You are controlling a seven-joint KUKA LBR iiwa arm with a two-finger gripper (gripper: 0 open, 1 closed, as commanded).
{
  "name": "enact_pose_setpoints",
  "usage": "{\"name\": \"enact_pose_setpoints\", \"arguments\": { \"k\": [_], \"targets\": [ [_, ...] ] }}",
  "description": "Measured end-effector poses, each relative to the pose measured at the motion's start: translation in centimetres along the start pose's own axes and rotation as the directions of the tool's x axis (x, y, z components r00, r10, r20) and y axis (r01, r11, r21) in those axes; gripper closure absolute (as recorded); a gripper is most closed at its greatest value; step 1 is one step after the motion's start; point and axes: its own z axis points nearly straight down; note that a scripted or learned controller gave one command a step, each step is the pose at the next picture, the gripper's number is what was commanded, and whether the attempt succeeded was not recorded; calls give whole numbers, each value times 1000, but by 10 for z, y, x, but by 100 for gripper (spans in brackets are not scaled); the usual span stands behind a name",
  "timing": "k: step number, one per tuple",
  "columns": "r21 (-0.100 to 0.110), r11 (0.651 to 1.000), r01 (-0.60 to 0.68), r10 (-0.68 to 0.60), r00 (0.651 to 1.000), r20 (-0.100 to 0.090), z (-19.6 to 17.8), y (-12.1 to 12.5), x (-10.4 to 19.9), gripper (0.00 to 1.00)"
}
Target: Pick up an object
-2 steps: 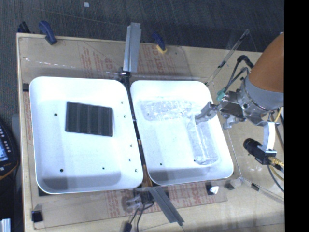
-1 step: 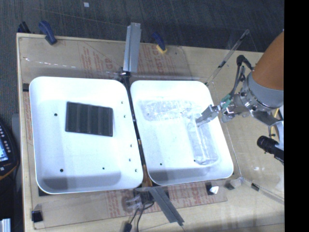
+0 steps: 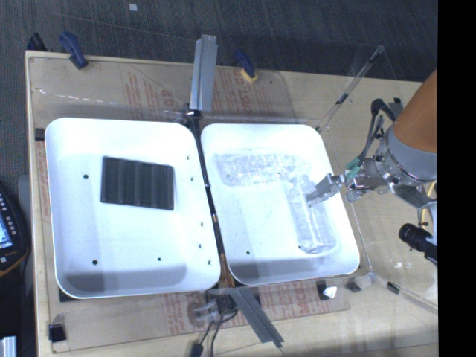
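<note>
Two bins: pad (image 3: 137, 183) lying left, clear pack (image 3: 279, 192) right.
Gripper (image 3: 327, 188): hovering over pack, can't tell its state.
Risk: slick plastic slipping.

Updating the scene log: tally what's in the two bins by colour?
Dark grey: 1, ribbed rectangular pad, left bin
Clear: 2, plastic packets, one lying across, one lengthwise, right bin
Total: 3
</note>
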Motion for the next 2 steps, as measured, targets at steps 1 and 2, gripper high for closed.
{"name": "enact_pose_setpoints", "arguments": {
  "k": [1, 2],
  "targets": [
    [1, 989, 149, -149, 989, -1, 35, 9, -1, 0],
    [0, 980, 199, -199, 980, -2, 42, 9, 0, 0]
  ]
}}
